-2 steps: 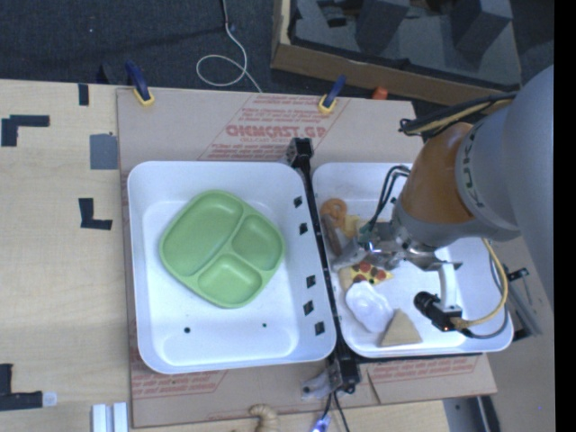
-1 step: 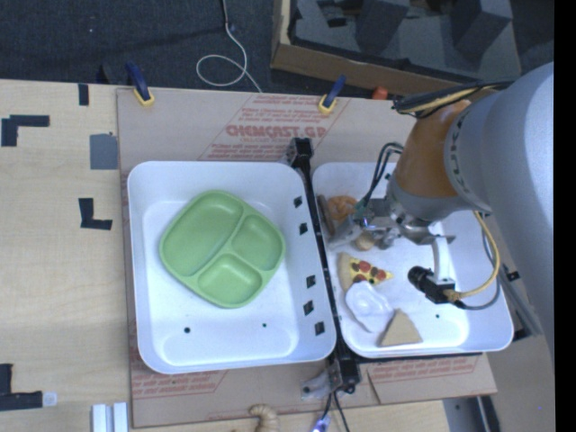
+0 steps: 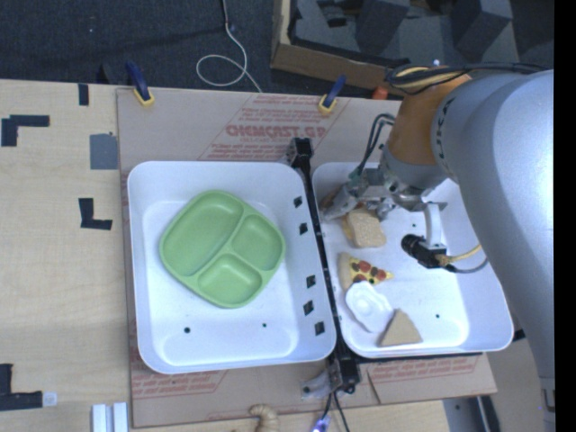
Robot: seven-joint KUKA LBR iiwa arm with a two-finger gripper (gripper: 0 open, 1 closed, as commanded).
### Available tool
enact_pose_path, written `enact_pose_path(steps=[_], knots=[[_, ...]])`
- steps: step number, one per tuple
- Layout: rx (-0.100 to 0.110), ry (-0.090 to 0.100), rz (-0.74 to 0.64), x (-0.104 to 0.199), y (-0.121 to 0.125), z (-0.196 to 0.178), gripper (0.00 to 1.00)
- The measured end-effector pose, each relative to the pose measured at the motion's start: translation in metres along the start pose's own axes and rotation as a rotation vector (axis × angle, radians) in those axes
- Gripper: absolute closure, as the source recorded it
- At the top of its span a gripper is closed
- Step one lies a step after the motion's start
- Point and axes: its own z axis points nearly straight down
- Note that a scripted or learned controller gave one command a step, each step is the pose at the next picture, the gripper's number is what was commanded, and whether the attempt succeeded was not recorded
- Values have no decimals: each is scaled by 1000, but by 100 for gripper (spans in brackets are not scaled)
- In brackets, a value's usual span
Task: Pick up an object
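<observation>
- Cardboard sheet under the two bins: carries red printed lettering on its far strip, up and to the left of the gripper. The large line reads approximately "CHICNCAST" followed by two or three further letters; the exact spelling cannot be confirmed because the print is faint and slanted.
- Same cardboard sheet: smaller red print lines sit above and below the large line. They are too small to read.
- Wooden bench top, far left of the gripper: bears black angle-shaped marks and a grey square. These are plain shapes, not letters or numbers.
</observation>
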Motion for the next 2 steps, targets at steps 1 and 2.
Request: enact_pose_path(steps=[1, 2], knots=[[3, 0, 1, 0, -2, -10, 100], [4, -1, 1, 0, -2, -10, 0]])
